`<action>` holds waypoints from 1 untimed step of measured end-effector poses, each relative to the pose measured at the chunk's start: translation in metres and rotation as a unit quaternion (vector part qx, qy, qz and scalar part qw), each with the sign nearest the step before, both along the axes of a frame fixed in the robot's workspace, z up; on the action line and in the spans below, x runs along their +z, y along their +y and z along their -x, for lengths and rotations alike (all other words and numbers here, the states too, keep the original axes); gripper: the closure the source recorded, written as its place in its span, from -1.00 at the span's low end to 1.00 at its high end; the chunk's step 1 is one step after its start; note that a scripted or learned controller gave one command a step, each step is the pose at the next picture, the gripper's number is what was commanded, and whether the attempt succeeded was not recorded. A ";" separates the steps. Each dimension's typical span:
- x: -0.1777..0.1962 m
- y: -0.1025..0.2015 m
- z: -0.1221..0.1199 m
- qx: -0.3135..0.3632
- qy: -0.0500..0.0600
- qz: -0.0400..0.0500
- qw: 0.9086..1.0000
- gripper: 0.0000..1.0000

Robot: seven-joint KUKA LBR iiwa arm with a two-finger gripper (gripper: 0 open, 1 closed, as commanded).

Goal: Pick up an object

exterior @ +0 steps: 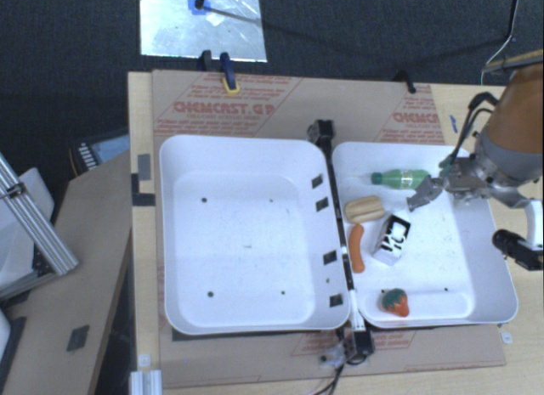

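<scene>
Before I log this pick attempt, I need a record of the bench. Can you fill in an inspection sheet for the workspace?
Surface: two shallow white bins side by side on a cardboard-covered bench; left bin, right bin.
Job's things: all in the right bin: green bottle lying on its side, tan bun-like piece, orange-red stick, black-and-white box, small orange-and-green toy.
Clutter: nothing seen in the bins beyond these.
Grippers: gripper over the right bin, beside the bottle's right end; nothing seen between its fingers.
Cables: thin black cable at upper right; wires at the bins' front joint.
Surroundings: shiny metal sheet on dark carpet; aluminium rail at left.
</scene>
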State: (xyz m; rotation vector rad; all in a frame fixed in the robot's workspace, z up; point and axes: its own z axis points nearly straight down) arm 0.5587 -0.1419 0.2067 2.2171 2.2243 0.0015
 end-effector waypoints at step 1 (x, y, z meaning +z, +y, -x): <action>0.186 -0.042 0.012 -0.002 -0.008 0.003 1.000 -1.00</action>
